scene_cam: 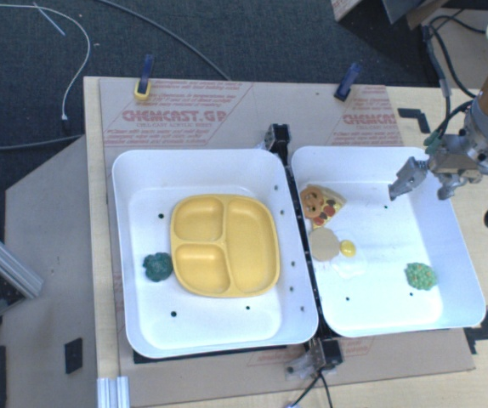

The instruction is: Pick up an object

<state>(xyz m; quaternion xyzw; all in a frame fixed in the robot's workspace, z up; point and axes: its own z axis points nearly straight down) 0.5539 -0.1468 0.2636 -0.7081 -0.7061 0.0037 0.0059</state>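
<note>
My gripper [425, 184] hangs over the upper right part of the right bin [380, 164], open, with nothing between its two fingers [405, 179]. In that bin a pizza-slice toy [320, 204] lies at the left wall. Below the slice sit a beige round piece [323, 245] and a small yellow ball [347, 248]. A green leafy piece [420, 275] lies near the bin's lower right, well below the gripper. All of these are apart from the gripper.
The left bin [142, 185] holds a yellow divided plate [225, 245] and a dark green piece [157, 266] at its left. Two blue clamps [144, 76] [347, 82] sit on the board's far edge. Cables run behind the arm at the upper right.
</note>
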